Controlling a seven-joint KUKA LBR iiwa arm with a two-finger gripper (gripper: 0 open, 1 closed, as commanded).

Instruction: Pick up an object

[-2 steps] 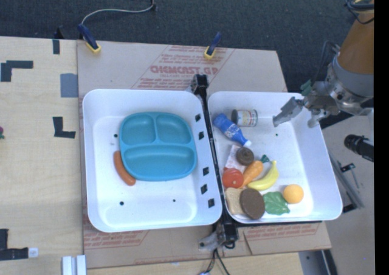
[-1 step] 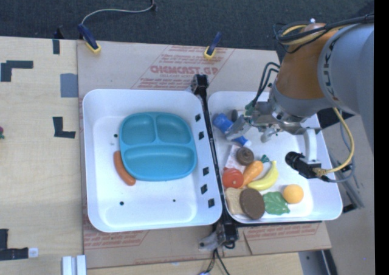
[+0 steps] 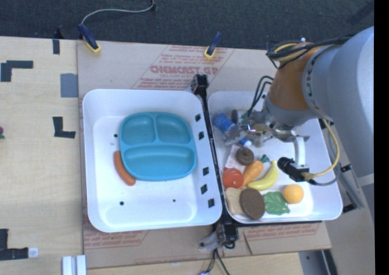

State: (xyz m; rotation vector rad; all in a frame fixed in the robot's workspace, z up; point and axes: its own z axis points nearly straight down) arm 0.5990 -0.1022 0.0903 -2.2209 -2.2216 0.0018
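- Cardboard sheet [image 3: 176,70] covers the bench, held by two yellow clamps at its upper edge; dark floor beyond.
- Left bin [image 3: 100,207]: blue divided plate [image 3: 159,146], an orange sausage-shaped piece [image 3: 123,168] touching its lower left rim.
- Right bin [image 3: 325,204]: toy foods crowded together at lower centre: tomato [image 3: 232,177], carrot [image 3: 253,170], banana [image 3: 268,177], orange [image 3: 293,193], brown disc [image 3: 252,203], green piece [image 3: 276,203].
- Gripper [image 3: 243,132] sits low over a blue item [image 3: 222,123] at the bin's upper left; metal parts blur together, so cannot tell its state or any hold.
- Arm's bulk hides the bin's upper right.

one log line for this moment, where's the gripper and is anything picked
gripper: low in right bin, over toy food | grasp: unconfirmed | left bin: blue tray, sausage
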